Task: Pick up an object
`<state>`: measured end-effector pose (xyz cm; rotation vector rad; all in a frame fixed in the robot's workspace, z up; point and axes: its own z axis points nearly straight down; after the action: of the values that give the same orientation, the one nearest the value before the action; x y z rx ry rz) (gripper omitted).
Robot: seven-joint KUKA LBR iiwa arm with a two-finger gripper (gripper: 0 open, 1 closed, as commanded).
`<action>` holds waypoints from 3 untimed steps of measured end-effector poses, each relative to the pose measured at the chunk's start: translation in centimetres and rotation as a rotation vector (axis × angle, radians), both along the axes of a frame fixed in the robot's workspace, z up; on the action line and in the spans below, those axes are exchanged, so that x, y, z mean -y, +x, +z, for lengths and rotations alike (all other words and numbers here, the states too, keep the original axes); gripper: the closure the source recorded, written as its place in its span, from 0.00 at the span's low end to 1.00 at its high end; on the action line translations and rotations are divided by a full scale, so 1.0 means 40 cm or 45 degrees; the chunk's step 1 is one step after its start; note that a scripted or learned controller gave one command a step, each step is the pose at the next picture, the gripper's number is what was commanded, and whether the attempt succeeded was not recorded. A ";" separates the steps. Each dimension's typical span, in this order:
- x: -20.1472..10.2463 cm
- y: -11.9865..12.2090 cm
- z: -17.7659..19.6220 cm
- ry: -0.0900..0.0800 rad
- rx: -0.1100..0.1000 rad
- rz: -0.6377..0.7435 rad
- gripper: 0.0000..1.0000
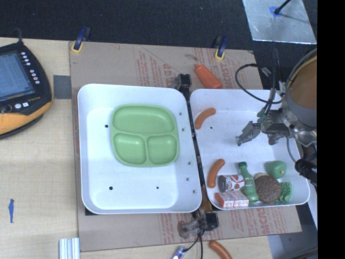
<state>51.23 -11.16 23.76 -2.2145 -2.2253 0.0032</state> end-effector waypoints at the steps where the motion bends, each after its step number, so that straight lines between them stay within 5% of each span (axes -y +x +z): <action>1: -0.088 0.083 -0.116 -0.001 -0.005 0.003 0.00; 2: 0.094 0.269 -0.349 -0.002 -0.003 -0.003 0.00; 3: 0.214 0.014 -0.365 -0.002 -0.001 0.001 0.00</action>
<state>51.80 -19.73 9.15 -2.2146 -2.2266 0.0060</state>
